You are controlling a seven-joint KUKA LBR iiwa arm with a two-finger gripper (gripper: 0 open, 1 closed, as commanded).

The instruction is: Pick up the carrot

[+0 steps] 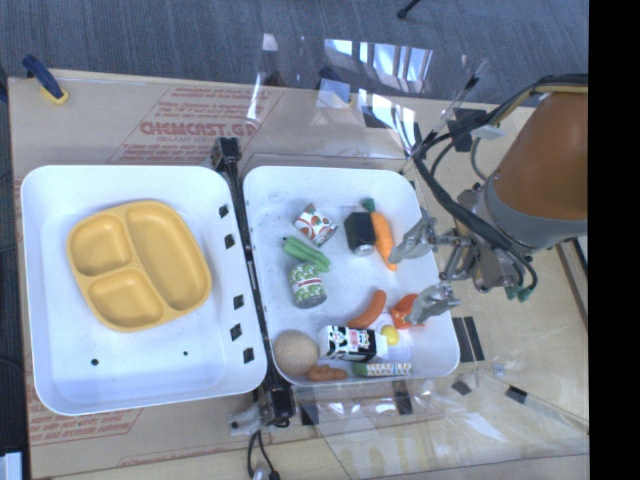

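Observation:
The carrot, orange with a green top, lies in the right bin near its far right corner, beside a black cylinder. My gripper hovers over the bin's right edge, just right of the carrot and a bit nearer. It is open: one finger sits close to the carrot's tip, the other sits above a small red piece. Nothing is between the fingers.
The right bin also holds a small carton, a green pod, a green can, a sausage, a cow-print bottle and a tan ball. A yellow divided plate lies in the left bin.

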